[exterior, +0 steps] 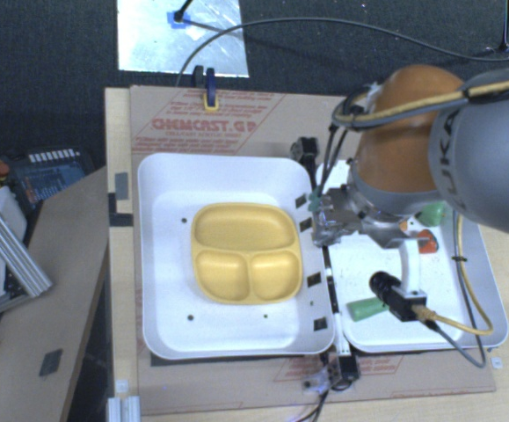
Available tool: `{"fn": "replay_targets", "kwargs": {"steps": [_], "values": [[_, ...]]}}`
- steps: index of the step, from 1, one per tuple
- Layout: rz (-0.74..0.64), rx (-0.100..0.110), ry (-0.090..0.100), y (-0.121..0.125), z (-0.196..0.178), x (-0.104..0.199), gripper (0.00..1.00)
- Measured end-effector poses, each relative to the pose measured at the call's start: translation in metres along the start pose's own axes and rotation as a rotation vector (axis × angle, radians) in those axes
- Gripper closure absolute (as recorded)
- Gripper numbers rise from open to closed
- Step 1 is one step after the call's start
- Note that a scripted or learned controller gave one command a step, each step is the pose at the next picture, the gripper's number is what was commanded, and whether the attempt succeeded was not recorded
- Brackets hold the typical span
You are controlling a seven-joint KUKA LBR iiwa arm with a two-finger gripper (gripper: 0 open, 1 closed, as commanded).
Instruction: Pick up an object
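Camera view: green cylinder [362,308] apart from the gripper [323,221].

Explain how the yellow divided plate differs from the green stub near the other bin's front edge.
The yellow three-compartment plastic plate is far larger than the small green plastic stub. The plate is a broad, shallow dish; the green stub is short and narrow. The plate lies in the white bin on the view's left, the green stub in the white bin on its right. Both rest on bin floors.
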State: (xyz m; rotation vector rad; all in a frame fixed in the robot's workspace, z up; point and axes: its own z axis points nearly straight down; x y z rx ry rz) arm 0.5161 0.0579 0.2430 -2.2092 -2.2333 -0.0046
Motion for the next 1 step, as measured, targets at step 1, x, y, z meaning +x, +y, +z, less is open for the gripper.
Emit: {"fn": "replay_targets", "kwargs": {"steps": [1], "values": [[0.002,0.002,-0.001,-0.0076,0.0158,0.0456,1.00]]}}
